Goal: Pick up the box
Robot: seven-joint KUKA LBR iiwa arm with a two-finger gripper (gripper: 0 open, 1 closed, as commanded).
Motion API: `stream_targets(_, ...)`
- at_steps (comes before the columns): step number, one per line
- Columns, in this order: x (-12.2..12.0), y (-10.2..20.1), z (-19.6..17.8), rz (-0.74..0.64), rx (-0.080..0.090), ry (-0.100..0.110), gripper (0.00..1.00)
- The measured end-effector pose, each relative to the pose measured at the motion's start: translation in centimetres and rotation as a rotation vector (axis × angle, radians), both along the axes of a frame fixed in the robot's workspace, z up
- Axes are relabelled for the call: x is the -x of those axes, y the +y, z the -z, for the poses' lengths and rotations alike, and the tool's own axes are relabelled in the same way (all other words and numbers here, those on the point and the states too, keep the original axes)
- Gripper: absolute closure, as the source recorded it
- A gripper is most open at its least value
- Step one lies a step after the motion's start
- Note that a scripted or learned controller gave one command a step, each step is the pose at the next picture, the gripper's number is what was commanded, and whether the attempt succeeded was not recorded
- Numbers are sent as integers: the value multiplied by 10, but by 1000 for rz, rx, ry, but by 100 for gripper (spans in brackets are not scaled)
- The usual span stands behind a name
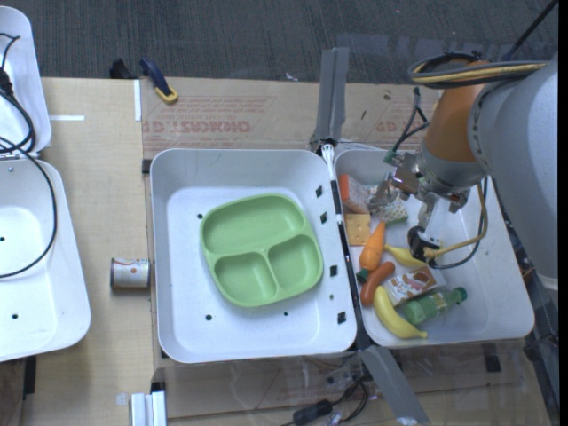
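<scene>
A small red and white box lies flat in the right bin, between two yellow bananas and beside a green bottle. My gripper hangs low over the far left part of that bin, above a crinkled pale packet and just beyond an orange carrot. The box sits apart from the gripper, roughly a hand's width nearer the front edge. The grey arm with its orange band covers the bin's far right corner.
A green three-part plate rests in the left bin. A tan square and a red pepper lie by the right bin's left wall. On the bench are a small can and a blue and yellow clamp.
</scene>
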State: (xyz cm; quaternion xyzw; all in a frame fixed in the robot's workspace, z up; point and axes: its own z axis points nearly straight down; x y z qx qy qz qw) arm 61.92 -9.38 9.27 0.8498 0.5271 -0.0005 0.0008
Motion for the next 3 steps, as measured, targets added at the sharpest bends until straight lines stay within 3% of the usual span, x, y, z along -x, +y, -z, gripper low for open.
stream_targets(1, 2, -1, -7, 4, -1, 8, 100)
stream_targets(2, -40, -26, -59, 49, 0, 0, 100)
stream_targets(3, -40, -25, -59, 48, 0, 1, 0)
